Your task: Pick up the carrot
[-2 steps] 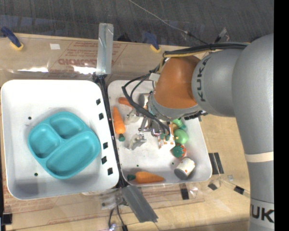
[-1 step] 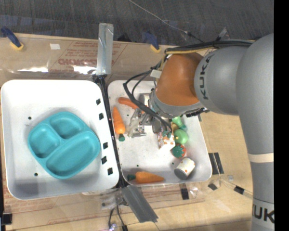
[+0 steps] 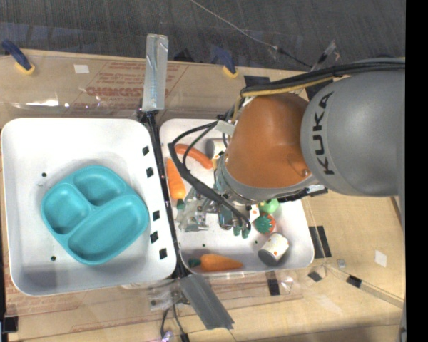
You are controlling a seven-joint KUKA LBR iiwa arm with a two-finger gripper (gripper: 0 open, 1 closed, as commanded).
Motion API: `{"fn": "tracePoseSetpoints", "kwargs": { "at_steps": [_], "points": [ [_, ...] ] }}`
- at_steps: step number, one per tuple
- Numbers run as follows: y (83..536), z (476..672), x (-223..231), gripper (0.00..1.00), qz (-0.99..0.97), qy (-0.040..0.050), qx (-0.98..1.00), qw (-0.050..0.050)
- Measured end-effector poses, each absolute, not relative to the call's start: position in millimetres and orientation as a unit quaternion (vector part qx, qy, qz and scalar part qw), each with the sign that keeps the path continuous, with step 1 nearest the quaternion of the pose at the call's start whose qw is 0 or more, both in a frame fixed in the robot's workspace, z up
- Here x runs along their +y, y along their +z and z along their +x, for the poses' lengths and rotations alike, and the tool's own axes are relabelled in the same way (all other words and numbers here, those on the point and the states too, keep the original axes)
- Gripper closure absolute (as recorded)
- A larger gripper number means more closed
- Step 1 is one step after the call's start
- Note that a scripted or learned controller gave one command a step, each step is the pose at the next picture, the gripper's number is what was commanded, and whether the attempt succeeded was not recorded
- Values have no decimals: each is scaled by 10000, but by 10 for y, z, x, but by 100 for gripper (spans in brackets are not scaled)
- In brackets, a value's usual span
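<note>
So the arm [image 3: 328, 141] is hunched way over the right bin [image 3: 303, 251], and the gripper [image 3: 200, 216] is down near that bin's left wall. Honestly can't tell from this angle how its fingers stand or if anything's in them. One carrot [image 3: 175, 180] lies along the left wall, at about 11 o'clock from the gripper. Another carrot [image 3: 220, 263] sits at the bin's 6 o'clock edge. There's a white cup [image 3: 274, 248] at 4 o'clock. The left bin [image 3: 21, 191] has a teal divided plate [image 3: 94, 214].
</note>
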State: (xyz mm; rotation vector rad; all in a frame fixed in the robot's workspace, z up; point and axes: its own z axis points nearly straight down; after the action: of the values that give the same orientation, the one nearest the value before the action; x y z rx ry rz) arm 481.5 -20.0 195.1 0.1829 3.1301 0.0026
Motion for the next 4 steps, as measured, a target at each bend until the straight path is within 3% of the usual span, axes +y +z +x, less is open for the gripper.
{"fn": "tracePoseSetpoints", "kwargs": {
  "at_steps": [1, 2, 3, 4],
  "points": [
    [2602, 4896, -709, 100, 143, -10, 9999, 28],
    [3109, 4935, -911, 100, -760, -10, 9971, 21],
    [2426, 4849, -1005, 100, -2217, 2, 9751, -5],
    [3344, 5077, -1538, 100, -3619, -23, 9322, 25]
  ]
}}
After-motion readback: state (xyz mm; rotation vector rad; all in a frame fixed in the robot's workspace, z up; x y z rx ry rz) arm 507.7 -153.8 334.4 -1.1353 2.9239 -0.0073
